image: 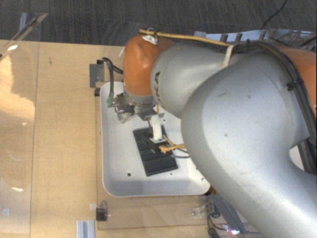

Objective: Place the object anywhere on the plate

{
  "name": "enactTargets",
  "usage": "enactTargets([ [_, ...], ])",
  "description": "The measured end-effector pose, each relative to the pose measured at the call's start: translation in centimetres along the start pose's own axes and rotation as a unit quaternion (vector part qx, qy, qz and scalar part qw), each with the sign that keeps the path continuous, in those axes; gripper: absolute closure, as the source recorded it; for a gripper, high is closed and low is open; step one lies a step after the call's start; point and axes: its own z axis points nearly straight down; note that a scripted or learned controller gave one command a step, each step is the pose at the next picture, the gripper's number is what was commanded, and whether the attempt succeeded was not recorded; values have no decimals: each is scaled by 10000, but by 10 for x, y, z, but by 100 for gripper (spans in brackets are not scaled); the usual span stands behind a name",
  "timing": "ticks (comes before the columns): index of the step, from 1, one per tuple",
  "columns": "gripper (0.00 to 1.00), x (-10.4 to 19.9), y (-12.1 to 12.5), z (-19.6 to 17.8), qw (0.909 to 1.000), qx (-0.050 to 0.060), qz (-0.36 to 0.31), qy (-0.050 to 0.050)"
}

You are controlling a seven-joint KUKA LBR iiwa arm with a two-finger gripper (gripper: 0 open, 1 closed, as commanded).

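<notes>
My arm reaches in from the right and covers most of the view, its orange band (138, 66) above the wrist. The gripper (122, 107) hangs low over the far left part of a white bin (114, 175), close to the bin's left wall. A small green bit (109, 101) shows right at the gripper's left side. It is too small to tell what it is or whether it is held. The big grey arm links hide the right part of this bin and everything beyond it.
Bare white floor of the bin lies toward its near left corner, with a tiny dark speck (129, 174) on it. A dark fixture with a cable (97, 74) stands at the bin's far left corner. Wooden bench top (54, 133) stretches left.
</notes>
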Motion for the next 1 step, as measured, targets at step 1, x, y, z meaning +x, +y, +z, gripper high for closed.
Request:
enactTargets([
  [1,100,8,-76,-48,9862,64,-1655,-2],
])
